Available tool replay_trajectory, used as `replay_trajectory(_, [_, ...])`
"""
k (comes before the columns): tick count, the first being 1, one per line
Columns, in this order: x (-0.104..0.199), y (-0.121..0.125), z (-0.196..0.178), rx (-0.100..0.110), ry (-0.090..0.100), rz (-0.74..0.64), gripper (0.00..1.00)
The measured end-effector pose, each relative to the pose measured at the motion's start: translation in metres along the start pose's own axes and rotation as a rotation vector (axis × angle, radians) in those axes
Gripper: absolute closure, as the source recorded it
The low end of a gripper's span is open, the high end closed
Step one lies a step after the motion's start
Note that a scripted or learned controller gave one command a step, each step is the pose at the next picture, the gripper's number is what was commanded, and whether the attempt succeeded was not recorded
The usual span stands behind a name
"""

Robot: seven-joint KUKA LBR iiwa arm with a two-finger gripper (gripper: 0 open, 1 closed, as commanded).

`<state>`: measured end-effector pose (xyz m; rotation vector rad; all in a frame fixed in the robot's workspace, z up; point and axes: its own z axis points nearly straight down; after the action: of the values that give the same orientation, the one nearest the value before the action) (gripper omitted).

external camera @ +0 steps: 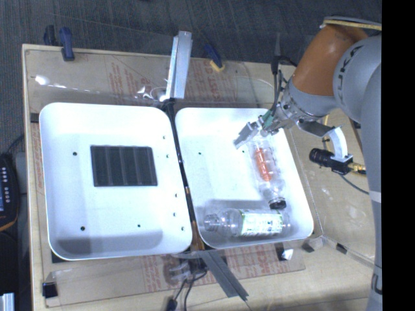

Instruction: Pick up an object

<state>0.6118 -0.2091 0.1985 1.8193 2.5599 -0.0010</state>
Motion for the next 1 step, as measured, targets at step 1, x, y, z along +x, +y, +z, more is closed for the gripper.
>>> replay_trajectory(1, [-0.0054, 0.0197, -0.0074, -0.003, -0.002, -0.186, 0.00])
